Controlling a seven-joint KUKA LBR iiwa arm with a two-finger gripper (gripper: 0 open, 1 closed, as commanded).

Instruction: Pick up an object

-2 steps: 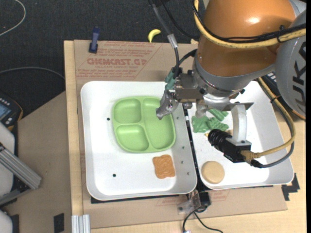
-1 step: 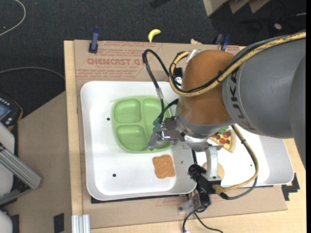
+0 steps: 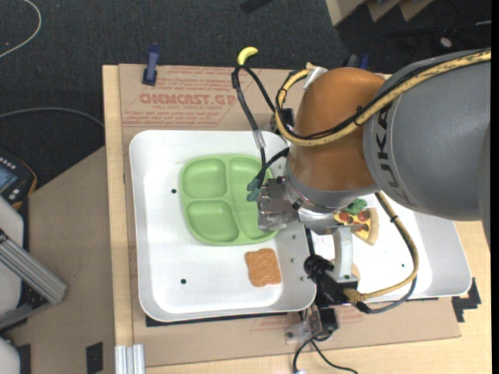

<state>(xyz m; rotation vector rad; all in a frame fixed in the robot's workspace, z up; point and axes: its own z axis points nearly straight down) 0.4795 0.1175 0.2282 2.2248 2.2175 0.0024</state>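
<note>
A light green divided plate [image 3: 218, 197] lies in the middle of the left bin [image 3: 152, 224]. An orange-brown flat piece [image 3: 263, 267] rests on the bin floor just below the plate's right corner. A toy pizza slice [image 3: 362, 221] lies in the right bin [image 3: 440, 263], partly hidden by the arm. My gripper [image 3: 269, 202] hangs over the plate's right edge, above the orange-brown piece, with nothing visibly held. The wrist's bulk hides the plate's right rim.
The grey arm with its orange band [image 3: 339, 142] covers most of the right bin and the divider between the bins. Black and yellow cables [image 3: 257, 123] loop around the wrist. A cardboard sheet [image 3: 187, 96] lies under both bins.
</note>
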